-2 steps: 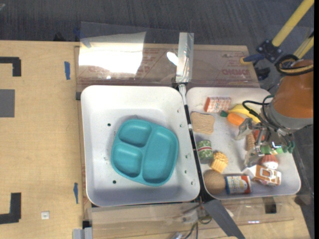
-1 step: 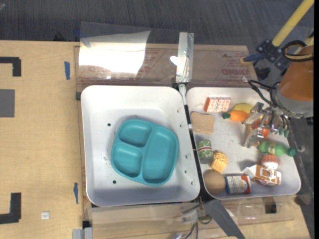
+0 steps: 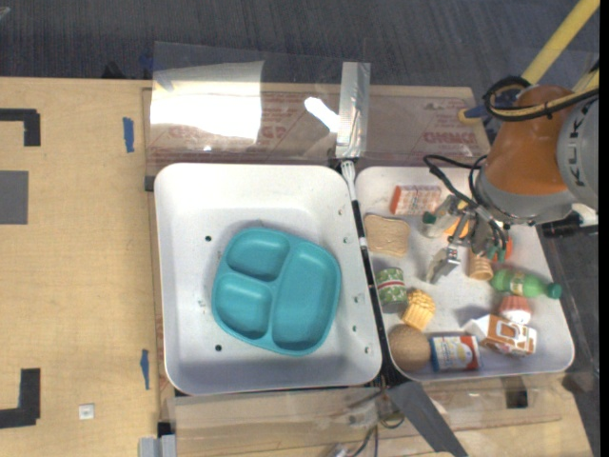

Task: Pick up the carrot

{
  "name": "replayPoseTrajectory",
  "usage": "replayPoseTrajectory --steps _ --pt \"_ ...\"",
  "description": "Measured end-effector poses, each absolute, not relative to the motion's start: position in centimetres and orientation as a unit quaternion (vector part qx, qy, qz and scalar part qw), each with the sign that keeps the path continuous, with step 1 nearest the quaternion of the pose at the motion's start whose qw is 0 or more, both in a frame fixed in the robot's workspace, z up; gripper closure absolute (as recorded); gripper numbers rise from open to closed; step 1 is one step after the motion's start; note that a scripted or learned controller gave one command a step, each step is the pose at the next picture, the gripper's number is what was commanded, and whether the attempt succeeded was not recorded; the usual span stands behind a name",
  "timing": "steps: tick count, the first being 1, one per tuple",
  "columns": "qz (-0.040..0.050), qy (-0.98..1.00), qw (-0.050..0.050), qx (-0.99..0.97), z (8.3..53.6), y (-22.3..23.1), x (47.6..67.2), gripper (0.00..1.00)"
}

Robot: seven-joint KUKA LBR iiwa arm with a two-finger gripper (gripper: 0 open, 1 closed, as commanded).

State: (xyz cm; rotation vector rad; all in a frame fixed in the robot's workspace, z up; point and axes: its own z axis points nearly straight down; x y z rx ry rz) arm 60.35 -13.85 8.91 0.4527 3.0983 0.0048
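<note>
Hand [image 3: 455,253] low in the right bin [image 3: 561,350]; grip state unclear
Carrot [image 3: 463,227] lies under the wrist, beside the hand; not lifted yet; pick remains undone.

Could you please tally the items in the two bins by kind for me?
Divided plate, teal: 1
Boxes or cartons: 2
Cans: 2
Green bottle: 1
Toy foods, bread, corn, potato, carrot: 4
Total: 10
</note>
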Motion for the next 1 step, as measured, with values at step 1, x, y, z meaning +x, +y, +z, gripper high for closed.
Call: replayPoseTrajectory --steps 1 --pt "-0.0032 0.997 -0.015 0.081 8.88 -13.58 64.49 0.0"
